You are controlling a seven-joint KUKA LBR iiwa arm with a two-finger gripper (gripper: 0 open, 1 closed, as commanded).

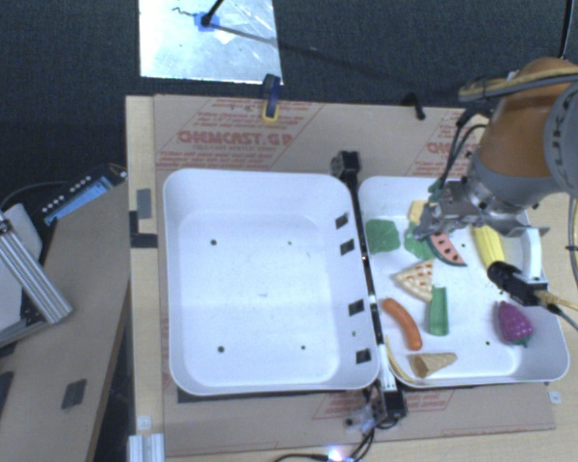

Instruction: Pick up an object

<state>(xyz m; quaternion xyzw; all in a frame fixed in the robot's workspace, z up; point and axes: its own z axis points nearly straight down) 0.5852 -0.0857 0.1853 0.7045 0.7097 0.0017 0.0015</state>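
The right bin [549, 359] holds several toy foods. My gripper [432, 223] hangs low over its upper middle, just above a watermelon slice [451, 250] and a darker green piece [418, 246]. A light green leaf [382, 235] lies to its left and a yellow corn cob [488, 245] to its right. Below it are a pizza wedge [416, 280], a green cucumber stick [437, 310], an orange sausage [403, 322], a tan triangle [432, 363] and a purple fruit [513, 322]. A small yellow item [419, 210] is partly hidden behind the gripper.
The left bin [178, 258] sits beside the right one, with a black clipped divider [358, 258] between them. The arm [525, 138] comes in from the upper right over the bin's far corner. Both bins rest on a cardboard sheet [222, 128].
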